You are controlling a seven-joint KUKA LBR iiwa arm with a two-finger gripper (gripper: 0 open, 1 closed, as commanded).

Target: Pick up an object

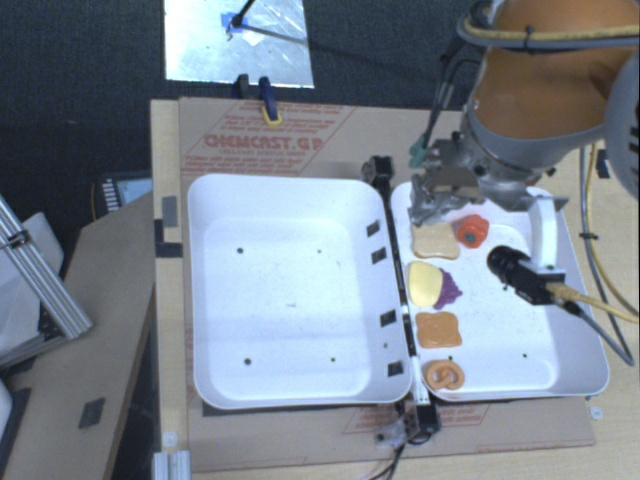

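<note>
Pale tan toast-shaped toy slice (436,240) lies in the right white bin (560,363), upper centre-right of frame, directly beneath my gripper (432,208). Its long axis runs left-right. Finger opening: cannot tell.

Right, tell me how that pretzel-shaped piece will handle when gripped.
The pretzel looks like moulded toy food, so probably stiff and light. It lies flat, so it should slide, not roll. Its place by the right bin's wall may hinder a grasp.
</note>
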